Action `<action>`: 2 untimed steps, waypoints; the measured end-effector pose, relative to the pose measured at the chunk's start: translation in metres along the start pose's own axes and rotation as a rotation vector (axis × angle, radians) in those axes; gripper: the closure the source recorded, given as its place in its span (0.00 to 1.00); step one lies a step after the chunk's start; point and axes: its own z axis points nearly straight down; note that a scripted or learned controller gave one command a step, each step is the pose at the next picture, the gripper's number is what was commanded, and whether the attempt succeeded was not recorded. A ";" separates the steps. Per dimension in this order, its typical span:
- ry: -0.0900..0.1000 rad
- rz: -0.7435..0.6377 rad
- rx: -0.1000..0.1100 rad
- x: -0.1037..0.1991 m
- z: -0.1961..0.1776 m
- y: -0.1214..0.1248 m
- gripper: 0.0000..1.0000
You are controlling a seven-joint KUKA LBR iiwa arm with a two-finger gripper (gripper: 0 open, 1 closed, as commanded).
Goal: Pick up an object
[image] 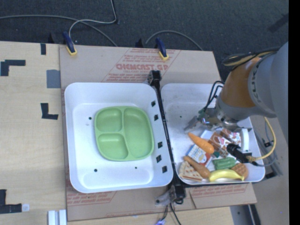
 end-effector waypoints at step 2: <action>-0.004 0.002 -0.004 0.036 -0.010 -0.036 1.00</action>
